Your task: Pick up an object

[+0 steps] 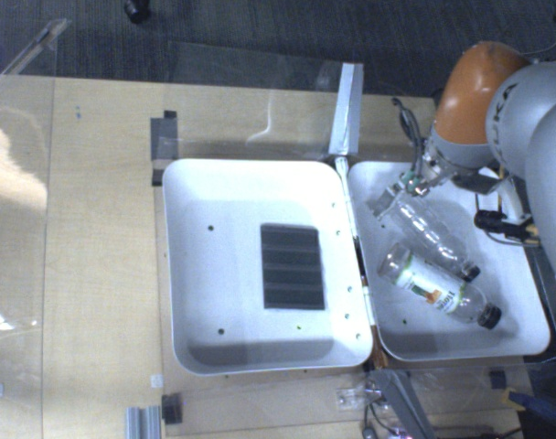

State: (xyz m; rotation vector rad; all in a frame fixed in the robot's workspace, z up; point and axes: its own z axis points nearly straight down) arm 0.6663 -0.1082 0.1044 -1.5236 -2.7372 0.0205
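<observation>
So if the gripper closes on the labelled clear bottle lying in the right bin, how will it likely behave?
The labelled bottle lies on its side in the right bin, so a nudge would probably roll it. It looks like clear, empty plastic: likely light, smooth and apt to slip or dent. A second clear bottle lies close beside it and might get knocked.

Two clear plastic bottles with dark caps are seen lying on their sides in the right white bin [534, 337]. The labelled bottle [438, 291] is positioned nearer the front; the plain, unlabelled bottle [429, 233] lies just behind it.

Arm [525, 108] cut by right edge
</observation>
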